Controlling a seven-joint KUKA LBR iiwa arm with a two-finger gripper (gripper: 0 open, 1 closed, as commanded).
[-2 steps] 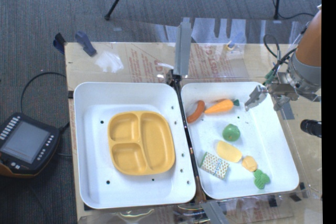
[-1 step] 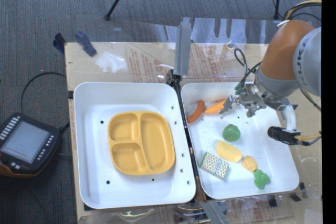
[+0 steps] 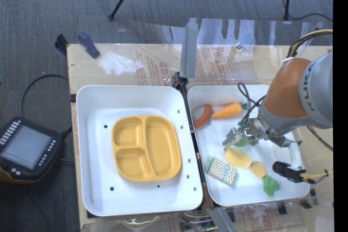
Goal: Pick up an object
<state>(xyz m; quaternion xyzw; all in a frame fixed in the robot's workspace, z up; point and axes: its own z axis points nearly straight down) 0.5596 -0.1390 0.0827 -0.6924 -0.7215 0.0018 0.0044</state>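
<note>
The right bin holds several toy foods. A brown sausage and an orange carrot lie at its far left. A pale yellow potato-like piece rests near the middle, with a small yellow piece and a green leafy piece to its right. A teal patterned packet lies at the front left. My gripper hangs low in the middle of this bin, just above the yellow piece, with a small green item right beside its tip.
The left bin carries a yellow three-compartment plate. A grey divider post rises between the bins at the back. The arm's orange-banded wrist overhangs the right bin's right half. A pendant lies on the floor at left.
</note>
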